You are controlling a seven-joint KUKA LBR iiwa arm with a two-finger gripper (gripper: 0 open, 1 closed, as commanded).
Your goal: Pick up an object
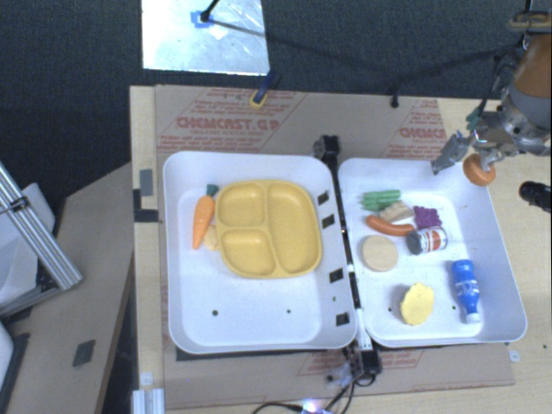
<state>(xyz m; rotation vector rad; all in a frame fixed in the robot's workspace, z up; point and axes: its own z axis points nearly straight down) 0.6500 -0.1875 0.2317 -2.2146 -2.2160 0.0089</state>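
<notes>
While I watch from the camera above, I go from the left side to the right. On the tabletop (103,214) the left bin (185,317) is a shallow white plastic one with rounded corners. Inside it lies a small orange carrot (202,220) with a green top, just beside the left edge of a yellow plate (263,228). This plate is smooth, rounded, and divided in three compartments.

The right bin (496,231) has the same white shape and touches the left one along a row of black clips. In it I see a green vegetable piece (380,199), then a beige piece under it, and a red-orange sausage (391,226) that is long and a little curved. Below them lies a flat round beige disc (379,254), like a cookie. Near it is a purple bunch of grapes (426,216) and a small can (428,241) lying on its side. Lower there is a lumpy yellow piece (417,304) and a blue bottle (466,291) with a white label, lying down.

My arm (530,76) comes in at the upper right corner. The hand (470,155) hangs over the far right rim of the right bin, tilted. A round orange object (479,170), like a small fruit, sits at its metal fingers, but I cannot tell if they pinch it or only stand beside it.
</notes>
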